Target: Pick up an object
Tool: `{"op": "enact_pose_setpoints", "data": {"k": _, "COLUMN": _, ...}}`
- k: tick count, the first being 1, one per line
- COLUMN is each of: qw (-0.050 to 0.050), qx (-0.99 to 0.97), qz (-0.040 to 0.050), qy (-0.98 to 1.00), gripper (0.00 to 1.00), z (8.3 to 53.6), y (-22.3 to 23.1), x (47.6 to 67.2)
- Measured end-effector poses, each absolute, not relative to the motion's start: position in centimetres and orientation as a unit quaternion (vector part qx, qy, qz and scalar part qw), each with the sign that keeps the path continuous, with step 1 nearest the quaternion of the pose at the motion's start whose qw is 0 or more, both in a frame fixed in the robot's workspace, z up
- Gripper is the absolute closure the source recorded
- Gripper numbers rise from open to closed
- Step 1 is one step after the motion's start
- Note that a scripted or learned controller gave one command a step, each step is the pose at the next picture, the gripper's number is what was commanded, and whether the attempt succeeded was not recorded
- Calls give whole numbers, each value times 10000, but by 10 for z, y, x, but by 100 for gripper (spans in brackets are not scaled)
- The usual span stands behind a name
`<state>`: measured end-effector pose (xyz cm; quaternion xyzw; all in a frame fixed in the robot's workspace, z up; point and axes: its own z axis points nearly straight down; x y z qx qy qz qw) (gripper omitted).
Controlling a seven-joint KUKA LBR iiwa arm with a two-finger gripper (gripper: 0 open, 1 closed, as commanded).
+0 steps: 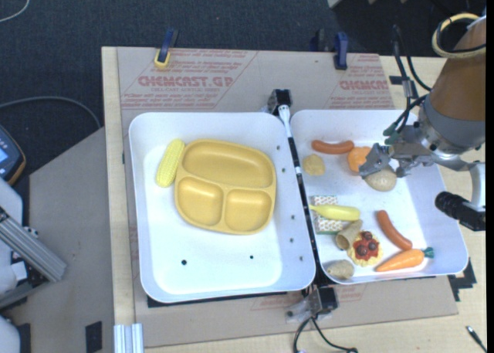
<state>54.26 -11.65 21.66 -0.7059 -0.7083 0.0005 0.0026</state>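
Observation:
My gripper (384,164) hangs low over the upper middle of the right bin (455,255), right above a beige potato (380,181) and beside an orange fruit (356,159). A sausage (333,145) lies to its left, near a pale dumpling-like piece (313,164). Lower in the same bin lie a banana (336,211) on a checkered wrapper, a second sausage (394,229), a carrot (400,260), a small tart (365,248) and a beige shell-like item (339,269).
The left bin (154,266) holds a yellow divided plate (225,186) with a corn cob (169,162) at its left. Blue and yellow clamps grip the cardboard at the back. Cables hang near the arm at right.

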Motion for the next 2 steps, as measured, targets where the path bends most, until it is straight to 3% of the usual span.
{"op": "enact_pose_setpoints", "data": {"k": 2, "qw": 20, "qx": -7053, "qz": 0, "qy": -7089, "gripper": 100, "z": 230, "y": -15, "x": 510}}
